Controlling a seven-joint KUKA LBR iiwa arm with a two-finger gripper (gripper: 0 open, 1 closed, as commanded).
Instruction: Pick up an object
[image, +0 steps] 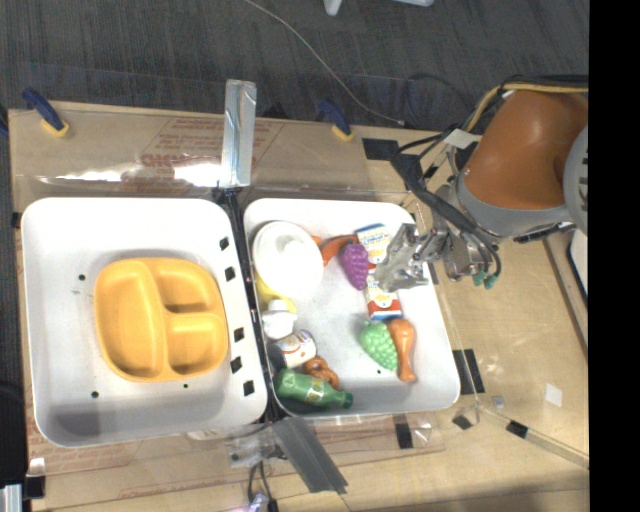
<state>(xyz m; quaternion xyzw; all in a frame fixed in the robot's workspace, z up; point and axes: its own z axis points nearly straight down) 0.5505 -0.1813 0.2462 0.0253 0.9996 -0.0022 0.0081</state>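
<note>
While poised low over the small carton (381, 297) at center-right of the right bin (432, 385), gripper (400, 265) grip state unreadable; nothing visibly lifted yet, pick apparently pending, grasp and raise remaining.

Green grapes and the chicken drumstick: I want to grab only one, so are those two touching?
Touching. The camera view shows the green grapes pressed against the left side of the chicken drumstick in the right bin, with no white floor visible between them.
</note>
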